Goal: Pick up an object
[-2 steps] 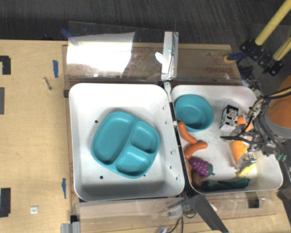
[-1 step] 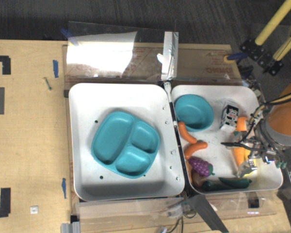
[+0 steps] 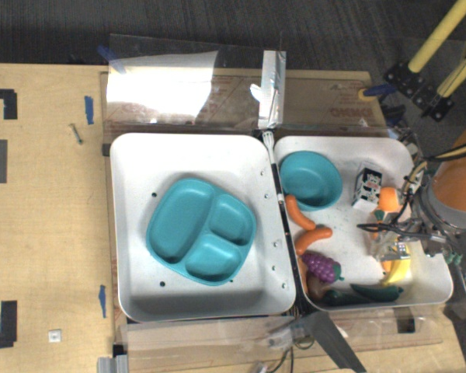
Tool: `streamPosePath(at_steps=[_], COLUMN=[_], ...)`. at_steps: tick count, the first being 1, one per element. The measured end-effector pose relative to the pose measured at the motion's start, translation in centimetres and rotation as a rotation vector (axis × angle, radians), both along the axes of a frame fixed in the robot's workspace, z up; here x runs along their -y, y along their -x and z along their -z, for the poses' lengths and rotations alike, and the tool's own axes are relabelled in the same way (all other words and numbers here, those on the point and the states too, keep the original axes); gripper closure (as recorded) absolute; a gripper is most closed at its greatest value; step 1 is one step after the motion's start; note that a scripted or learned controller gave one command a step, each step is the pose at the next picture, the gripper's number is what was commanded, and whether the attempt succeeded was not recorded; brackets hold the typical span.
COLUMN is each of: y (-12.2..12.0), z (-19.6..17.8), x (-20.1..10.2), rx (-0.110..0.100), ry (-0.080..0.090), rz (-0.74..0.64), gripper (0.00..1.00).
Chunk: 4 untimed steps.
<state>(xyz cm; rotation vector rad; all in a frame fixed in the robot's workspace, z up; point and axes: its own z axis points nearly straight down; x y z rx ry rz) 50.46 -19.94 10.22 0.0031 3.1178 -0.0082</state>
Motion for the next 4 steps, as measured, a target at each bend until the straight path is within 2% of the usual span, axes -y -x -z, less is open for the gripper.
streamPosePath(at_steps=[1,2,3,4], y=[-6.6,-6.4,-3.5,-2.2], z=[-10.5,-10.0,-0.4,0.0], x=[0.9,0.8,2.0,2.3], rx=[-0.007,-0.016,-0.002,0.024], ry=[-0.003,-0.005,-0.004,-0.001], rz=[0.053,0.053,0.175,0.195], gripper=[1.00,0.00,0.00,0.00])
